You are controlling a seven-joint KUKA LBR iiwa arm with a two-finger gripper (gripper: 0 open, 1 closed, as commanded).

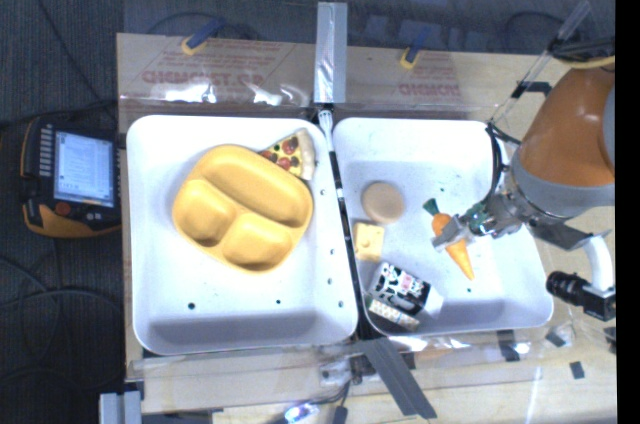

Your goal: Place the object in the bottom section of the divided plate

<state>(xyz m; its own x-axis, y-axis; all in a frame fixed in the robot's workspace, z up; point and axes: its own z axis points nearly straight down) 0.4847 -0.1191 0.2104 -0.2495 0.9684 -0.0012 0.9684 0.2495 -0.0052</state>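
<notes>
A yellow divided plate (243, 205) lies tilted in the left bin, its sections bare. In the right bin a toy carrot (455, 249) with a green top lies near the middle right. My gripper (462, 229) hangs right over the carrot, its fingers touching or just above the carrot's upper end. The arm's orange band and grey wrist fill the right side of the bin.
A pizza slice toy (289, 151) rests at the plate's upper right edge. The right bin (420, 137) also holds a round tan cookie (382, 201), a yellow cheese block (369, 240) and a black-and-white packet (400, 293). A handheld pendant (70, 174) lies left of the bins.
</notes>
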